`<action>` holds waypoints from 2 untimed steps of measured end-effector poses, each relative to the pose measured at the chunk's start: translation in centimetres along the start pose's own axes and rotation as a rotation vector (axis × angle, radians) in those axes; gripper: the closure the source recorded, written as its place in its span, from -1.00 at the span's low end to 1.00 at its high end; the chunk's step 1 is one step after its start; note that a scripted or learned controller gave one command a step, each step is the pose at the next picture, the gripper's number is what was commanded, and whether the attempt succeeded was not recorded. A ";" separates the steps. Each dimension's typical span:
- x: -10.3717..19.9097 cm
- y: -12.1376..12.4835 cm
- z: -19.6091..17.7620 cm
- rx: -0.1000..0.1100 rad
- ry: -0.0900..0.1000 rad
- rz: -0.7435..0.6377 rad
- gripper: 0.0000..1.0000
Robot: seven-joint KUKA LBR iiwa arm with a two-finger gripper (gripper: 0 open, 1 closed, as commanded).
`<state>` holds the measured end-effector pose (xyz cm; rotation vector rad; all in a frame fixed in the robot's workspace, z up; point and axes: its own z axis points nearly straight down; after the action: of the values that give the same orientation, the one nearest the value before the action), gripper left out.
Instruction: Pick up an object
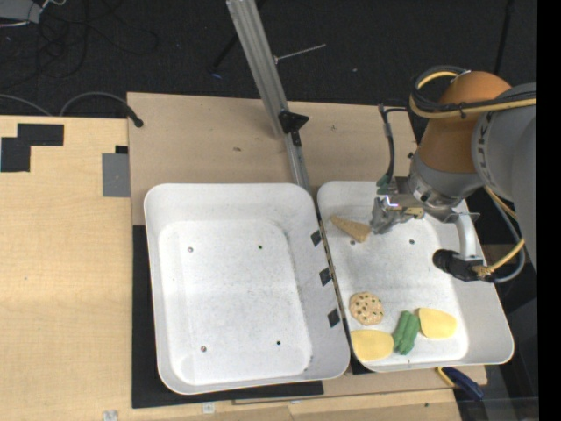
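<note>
So the gripper (pixel 383 217) is down in the right bin (pixel 491 340), up near its far end, and the tan wedge-shaped piece (pixel 351 229) (looks like a bit of bread or a cracker) is lying just to the left of the fingertips. Close, maybe touching at its right tip, but I honestly can't tell from this angle. The wedge is flat on the bin floor, not between the fingers as far as I can see. How far apart the jaws are I can't make out, they're a small shiny blob under the wrist.

Rest of the stuff in that bin is bunched at the near end, well apart from the gripper: a round cookie (pixel 365 306) with dark chips, a yellow piece (pixel 372 345) just below it, a green pod-looking thing (pixel 406 331) standing between that and a second yellow piece (pixel 437 324) on its right. The green one touches or nearly touches both yellow ones.

The left bin (pixel 166 235) sits right beside it, edges meeting in the middle with some little black clips (pixel 325 275) along the seam.

Both bins are on a light wood bench (pixel 70 261) over a black mat (pixel 140 323). A metal rail (pixel 263 68) slants up from between the bins toward the back. Floor behind is dark with cables (pixel 35 3) lying around. The arm (pixel 456 139) has its orange band up top with cables looped around it.
</note>
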<state>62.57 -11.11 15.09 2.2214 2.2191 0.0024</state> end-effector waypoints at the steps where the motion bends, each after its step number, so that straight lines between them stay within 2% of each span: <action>1: -1.0 -0.2 -5.3 0.000 -0.001 0.005 1.00; 2: -1.0 -0.2 -6.6 0.003 0.000 0.002 1.00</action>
<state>62.37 -12.14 21.74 2.2246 2.2189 0.0001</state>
